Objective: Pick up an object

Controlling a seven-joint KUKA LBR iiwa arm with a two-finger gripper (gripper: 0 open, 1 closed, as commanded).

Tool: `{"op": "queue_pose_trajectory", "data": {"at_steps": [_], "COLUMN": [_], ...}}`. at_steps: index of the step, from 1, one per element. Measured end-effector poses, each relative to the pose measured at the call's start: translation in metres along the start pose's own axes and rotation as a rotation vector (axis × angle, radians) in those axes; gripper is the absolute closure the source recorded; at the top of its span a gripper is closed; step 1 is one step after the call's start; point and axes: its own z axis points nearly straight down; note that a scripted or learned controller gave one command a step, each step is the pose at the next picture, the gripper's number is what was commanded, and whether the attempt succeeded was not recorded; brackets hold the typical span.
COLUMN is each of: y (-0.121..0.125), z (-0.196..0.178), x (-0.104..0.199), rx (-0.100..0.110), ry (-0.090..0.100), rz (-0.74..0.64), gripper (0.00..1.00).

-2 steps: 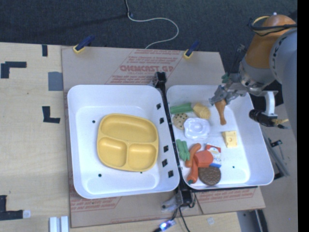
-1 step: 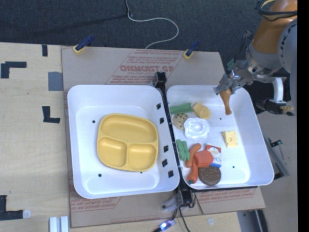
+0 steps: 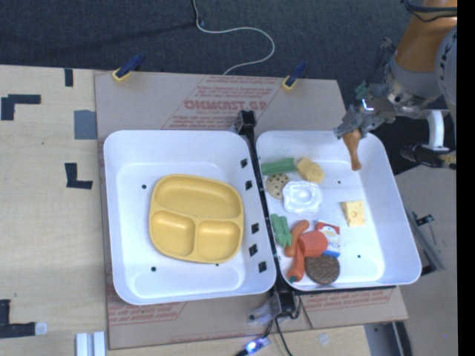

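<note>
My gripper [image 3: 352, 130] hangs over the back right corner of the right bin [image 3: 393, 199], reaching in from the right. An orange-brown stick-shaped toy food [image 3: 354, 153] hangs from its fingers, lifted above the bin floor, and the fingers are shut on its top end. Below in the right bin lie a green piece [image 3: 277, 166], a speckled cookie [image 3: 276, 186], a yellow corn piece [image 3: 311, 170], a white fried egg [image 3: 300, 196] and a cheese wedge [image 3: 355, 213].
Near the right bin's front lie green beans [image 3: 280, 230], an orange carrot [image 3: 297, 252], a red piece [image 3: 314, 242] and a brown round patty [image 3: 323, 270]. The left bin [image 3: 122, 199] holds a yellow divided plate [image 3: 197, 217]. A white cable [image 3: 237, 35] lies behind the bins.
</note>
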Motion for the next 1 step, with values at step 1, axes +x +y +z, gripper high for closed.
{"op": "queue_pose_trajectory", "data": {"at_steps": [1], "y": [-0.0202], "z": [0.0003], "x": [0.0596], "rx": [0.003], "ry": [0.001], "rz": [-0.004], "gripper": [1.00]}}
